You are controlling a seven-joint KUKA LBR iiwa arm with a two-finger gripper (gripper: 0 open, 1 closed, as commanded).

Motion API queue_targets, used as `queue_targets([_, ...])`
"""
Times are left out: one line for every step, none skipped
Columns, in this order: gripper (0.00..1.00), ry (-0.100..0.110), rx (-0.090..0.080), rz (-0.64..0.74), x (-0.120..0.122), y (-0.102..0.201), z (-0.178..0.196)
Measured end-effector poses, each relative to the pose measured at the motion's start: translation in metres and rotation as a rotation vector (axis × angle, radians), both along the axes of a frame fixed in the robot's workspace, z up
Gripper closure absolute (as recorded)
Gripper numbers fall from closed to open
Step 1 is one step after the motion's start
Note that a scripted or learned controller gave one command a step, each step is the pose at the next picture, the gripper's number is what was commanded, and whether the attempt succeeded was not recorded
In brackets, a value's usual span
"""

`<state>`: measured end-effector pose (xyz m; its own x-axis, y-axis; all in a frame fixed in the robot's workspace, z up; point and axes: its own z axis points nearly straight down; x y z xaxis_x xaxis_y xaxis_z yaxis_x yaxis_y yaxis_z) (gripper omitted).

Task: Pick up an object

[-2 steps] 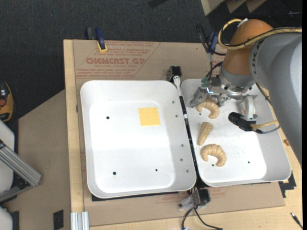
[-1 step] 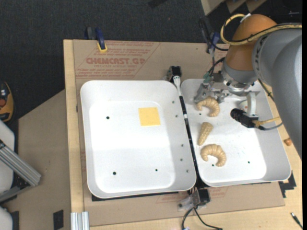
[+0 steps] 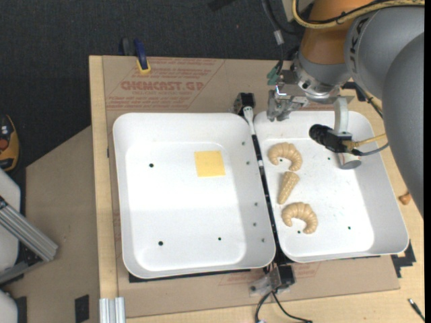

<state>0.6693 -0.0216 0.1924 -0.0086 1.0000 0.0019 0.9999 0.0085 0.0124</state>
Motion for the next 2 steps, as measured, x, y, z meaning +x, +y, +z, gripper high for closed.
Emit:
queue_targets([1.0,0.016,0.002,0.0,-0.036,0.084,-0.008])
queue_targets([1.0,0.008,0.001,0.001,-0.042,0.168,0.029])
